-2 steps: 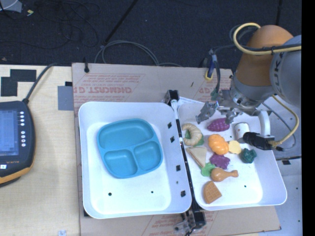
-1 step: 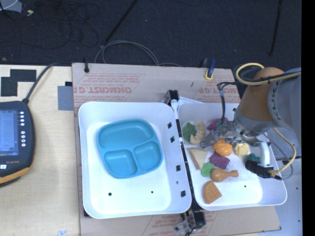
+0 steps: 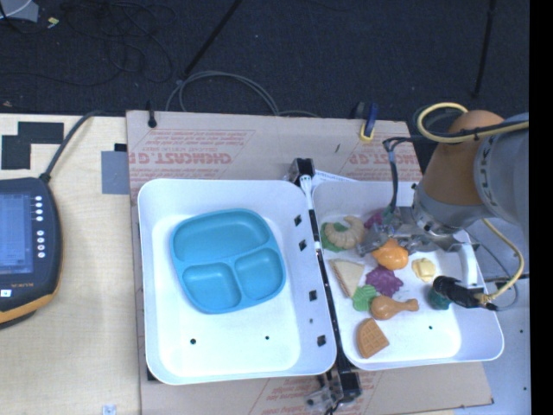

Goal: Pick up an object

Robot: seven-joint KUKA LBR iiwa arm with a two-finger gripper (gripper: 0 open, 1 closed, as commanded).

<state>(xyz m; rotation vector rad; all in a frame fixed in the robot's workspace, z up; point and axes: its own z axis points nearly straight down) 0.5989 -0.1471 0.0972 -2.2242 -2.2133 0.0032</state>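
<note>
Where the pincer (image 3: 389, 232) hangs, orange fruit (image 3: 391, 254) lies just below.

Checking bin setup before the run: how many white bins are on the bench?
2. The left bin holds a blue divided tray. The right bin holds the toy food, with the arm reaching over its far side. No other bin is visible.

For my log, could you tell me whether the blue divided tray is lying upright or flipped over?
Upright: the blue tray lies in the left bin, its three compartments facing up.
</note>
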